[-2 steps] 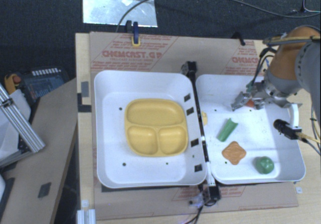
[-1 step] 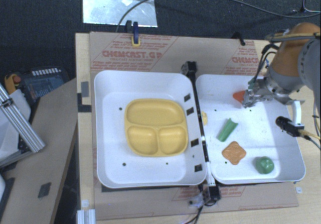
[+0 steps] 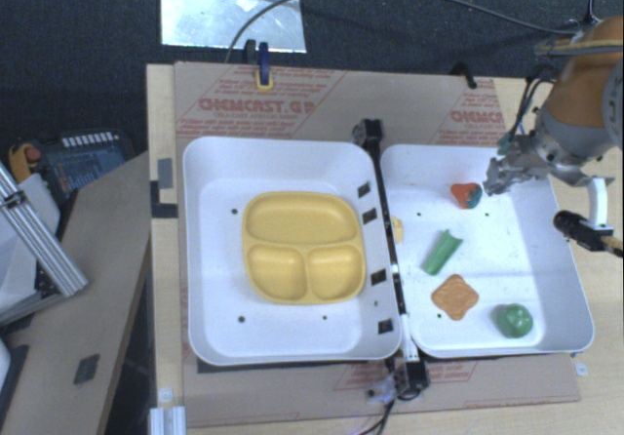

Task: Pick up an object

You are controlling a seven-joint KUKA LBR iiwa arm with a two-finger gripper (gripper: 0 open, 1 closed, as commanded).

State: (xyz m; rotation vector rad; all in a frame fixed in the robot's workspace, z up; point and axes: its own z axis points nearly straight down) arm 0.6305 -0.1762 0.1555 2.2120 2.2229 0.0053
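A: Where's your claw (image 3: 492,179)?

B: Low in the right bin (image 3: 561,272), beside the red piece (image 3: 465,194). Whether it's apart or together, you can't tell.

A: Anything lifted?

B: No. The red piece, green stick (image 3: 442,253), orange tile (image 3: 454,296) and green ball (image 3: 513,320) all lie on the floor; your pick remains.

Fixed overhead camera, slanting down on both bins (image 3: 292,152)

Four small objects in my right bin

An orange-red piece (image 3: 465,194) at back, a green stick (image 3: 442,252) mid-bin, an orange cracker (image 3: 455,296) and green lump (image 3: 514,320) in front.
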